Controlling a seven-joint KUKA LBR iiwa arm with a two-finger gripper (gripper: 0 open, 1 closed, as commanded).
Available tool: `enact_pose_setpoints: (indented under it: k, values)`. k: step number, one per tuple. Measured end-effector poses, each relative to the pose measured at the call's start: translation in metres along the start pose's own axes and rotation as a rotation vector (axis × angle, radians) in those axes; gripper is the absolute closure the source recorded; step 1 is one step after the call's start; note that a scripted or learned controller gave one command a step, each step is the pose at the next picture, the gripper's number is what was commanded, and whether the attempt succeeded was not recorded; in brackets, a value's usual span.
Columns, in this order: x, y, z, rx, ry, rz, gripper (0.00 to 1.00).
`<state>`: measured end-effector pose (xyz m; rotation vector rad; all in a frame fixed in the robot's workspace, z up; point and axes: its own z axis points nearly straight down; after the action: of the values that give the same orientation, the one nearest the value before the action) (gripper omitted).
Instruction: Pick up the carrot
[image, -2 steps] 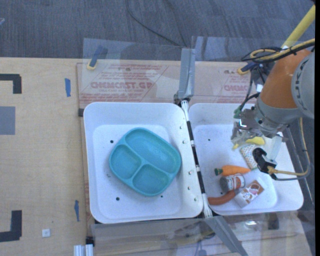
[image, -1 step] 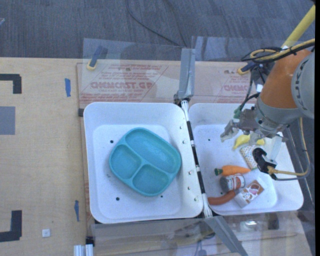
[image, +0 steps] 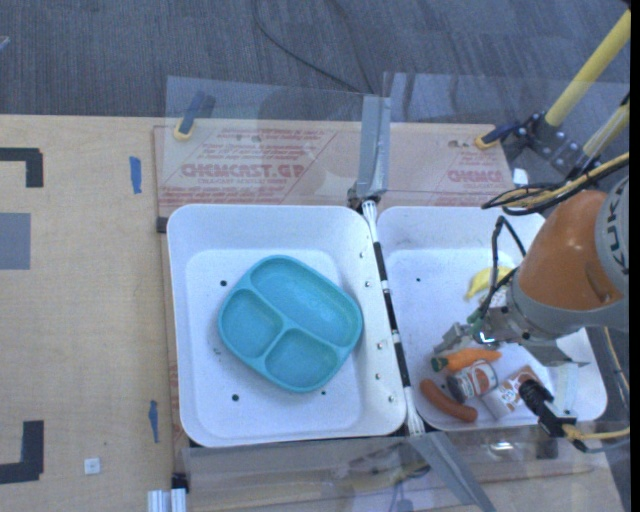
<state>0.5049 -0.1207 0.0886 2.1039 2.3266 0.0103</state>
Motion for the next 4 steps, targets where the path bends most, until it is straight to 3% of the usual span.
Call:
enact_pose_setpoints:
  k: [1,2,3,4]
  values:
    - [-0.002,0.001,-0.011,-0.007,-0.003,0.005,1.0]
    - [0.056,-0.019,-0.095,0.007,-0.003,0.268,1.0]
    - [0.056,-0.019,-0.096,0.007,-0.003,0.269,0.0]
    - [-0.004,-0.026,-0.02,0.008,-0.002,0.425,0.0]
